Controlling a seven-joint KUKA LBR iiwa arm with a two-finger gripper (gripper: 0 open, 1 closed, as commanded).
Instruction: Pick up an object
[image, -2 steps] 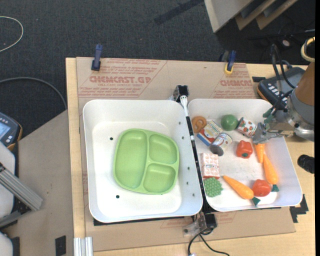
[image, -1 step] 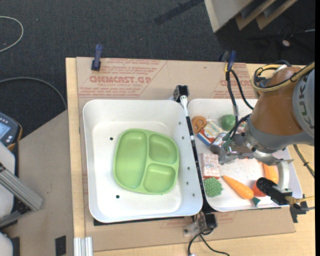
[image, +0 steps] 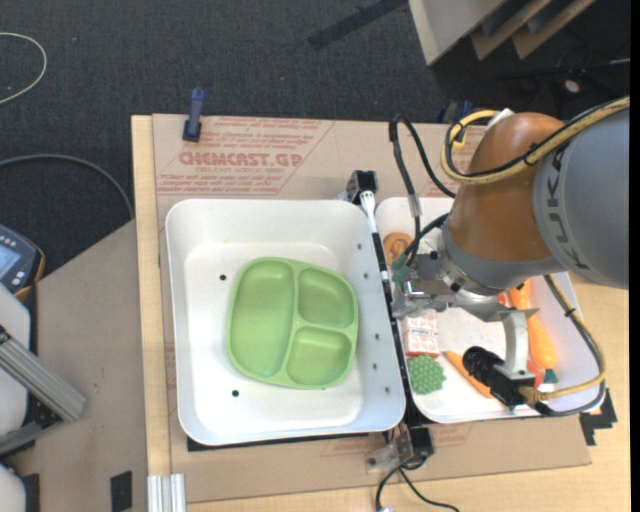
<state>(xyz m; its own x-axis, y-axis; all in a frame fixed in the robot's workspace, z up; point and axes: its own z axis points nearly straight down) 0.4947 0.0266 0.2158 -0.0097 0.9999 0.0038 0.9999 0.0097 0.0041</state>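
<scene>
My gripper (image: 410, 292) hangs low over the left side of the right bin (image: 455, 405), beneath the orange wrist band. Directly below it lies a small red-and-white packet (image: 422, 336); whether they touch cannot be told. A green bumpy ball (image: 427, 373) rests in front of the packet. An orange carrot-like piece (image: 541, 338) lies at the right side of the bin, and a smaller orange piece (image: 462, 361) sits near the middle. A brown round thing (image: 397, 243) sits at the bin's back left. The arm hides much of this bin.
The left bin (image: 190, 300) holds a green divided plate (image: 293, 323). A raised rim (image: 382, 300) separates the two bins. Cables run along the back of the right bin, and a blue clip (image: 193, 113) sits at the bench's far edge.
</scene>
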